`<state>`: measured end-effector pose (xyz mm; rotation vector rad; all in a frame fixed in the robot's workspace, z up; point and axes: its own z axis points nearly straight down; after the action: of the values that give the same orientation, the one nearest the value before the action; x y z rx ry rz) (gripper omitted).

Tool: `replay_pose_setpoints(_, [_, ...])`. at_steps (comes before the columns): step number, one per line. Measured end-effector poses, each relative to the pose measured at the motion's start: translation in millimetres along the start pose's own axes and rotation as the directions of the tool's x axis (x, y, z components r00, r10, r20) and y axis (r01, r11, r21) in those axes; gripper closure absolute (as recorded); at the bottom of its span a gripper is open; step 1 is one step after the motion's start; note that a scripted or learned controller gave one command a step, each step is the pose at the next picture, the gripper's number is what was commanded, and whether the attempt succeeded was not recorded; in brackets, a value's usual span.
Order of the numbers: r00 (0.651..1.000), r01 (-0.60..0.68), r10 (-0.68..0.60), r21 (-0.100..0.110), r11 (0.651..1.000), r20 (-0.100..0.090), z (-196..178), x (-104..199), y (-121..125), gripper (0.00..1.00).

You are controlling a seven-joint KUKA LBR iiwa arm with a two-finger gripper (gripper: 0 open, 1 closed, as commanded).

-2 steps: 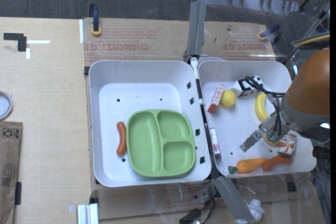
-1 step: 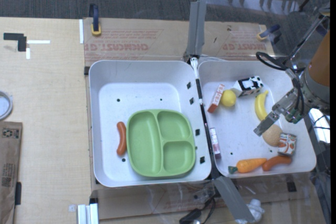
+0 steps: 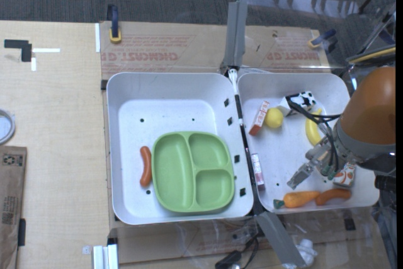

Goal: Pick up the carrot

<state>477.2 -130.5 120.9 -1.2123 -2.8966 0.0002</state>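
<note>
The carrot (image 3: 300, 199), orange with a small green tip at its left end, lies along the near wall of the right bin (image 3: 252, 92). My gripper (image 3: 301, 169) hangs just above and behind it, pointing down to the left. Its two grey fingers (image 3: 296, 179) are spread apart, open, with nothing between them. The lower fingertip ends a short way above the carrot's middle. The orange-banded arm (image 3: 374, 107) comes in over the bin's right side.
A reddish sausage (image 3: 332, 196) lies right of the carrot, with a small carton (image 3: 344, 176) behind it. Farther back are a banana (image 3: 313, 129), a lemon (image 3: 274, 118) and a red packet (image 3: 259, 118). The left bin holds a green divided plate (image 3: 192, 171) and another sausage (image 3: 146, 166).
</note>
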Motion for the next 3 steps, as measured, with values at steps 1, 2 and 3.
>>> replay_pose_setpoints(1, [0.984,0.18,-0.18,-0.001,0.984,0.004,-129,-7,-5,0.0])
replay_pose_setpoints(2, [0.985,0.173,-0.173,0.0,0.985,0.0,-1,21,21,0.0])
replay_pose_setpoints(3, [0.986,0.169,-0.169,-0.002,0.986,0.002,-10,20,21,1.0])
